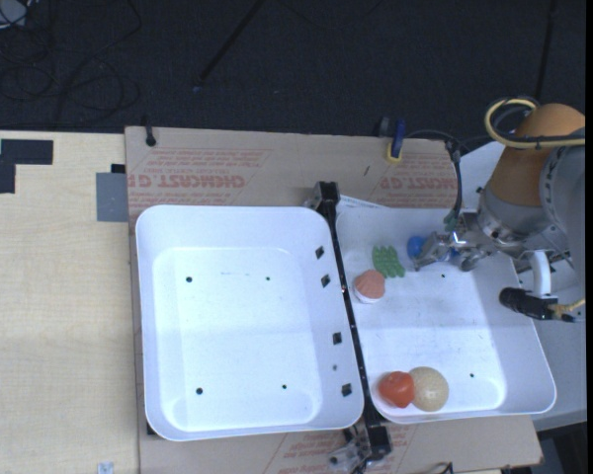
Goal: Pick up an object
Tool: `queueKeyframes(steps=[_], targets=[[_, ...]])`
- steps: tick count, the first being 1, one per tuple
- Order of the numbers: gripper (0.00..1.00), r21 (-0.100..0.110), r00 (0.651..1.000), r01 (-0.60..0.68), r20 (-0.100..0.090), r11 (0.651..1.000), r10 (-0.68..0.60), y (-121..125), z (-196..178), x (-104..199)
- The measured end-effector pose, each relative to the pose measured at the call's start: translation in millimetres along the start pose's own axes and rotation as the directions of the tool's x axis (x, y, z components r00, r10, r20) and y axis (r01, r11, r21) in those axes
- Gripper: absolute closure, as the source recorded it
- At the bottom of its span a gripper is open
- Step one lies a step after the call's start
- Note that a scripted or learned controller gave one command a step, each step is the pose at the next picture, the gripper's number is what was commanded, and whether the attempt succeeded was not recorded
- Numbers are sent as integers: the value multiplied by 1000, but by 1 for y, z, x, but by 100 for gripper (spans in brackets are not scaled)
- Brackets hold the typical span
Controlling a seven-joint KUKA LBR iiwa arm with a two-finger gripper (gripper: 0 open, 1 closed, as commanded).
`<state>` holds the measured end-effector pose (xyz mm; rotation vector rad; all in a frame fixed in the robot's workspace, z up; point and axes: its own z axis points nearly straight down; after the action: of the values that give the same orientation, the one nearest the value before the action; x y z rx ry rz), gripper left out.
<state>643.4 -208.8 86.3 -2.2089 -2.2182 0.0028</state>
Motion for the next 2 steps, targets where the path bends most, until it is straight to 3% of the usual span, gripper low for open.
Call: queueKeyframes(steps=[2], targets=[[0, -1, 1000, 4, 5, 1000, -4, 0, 0, -1]])
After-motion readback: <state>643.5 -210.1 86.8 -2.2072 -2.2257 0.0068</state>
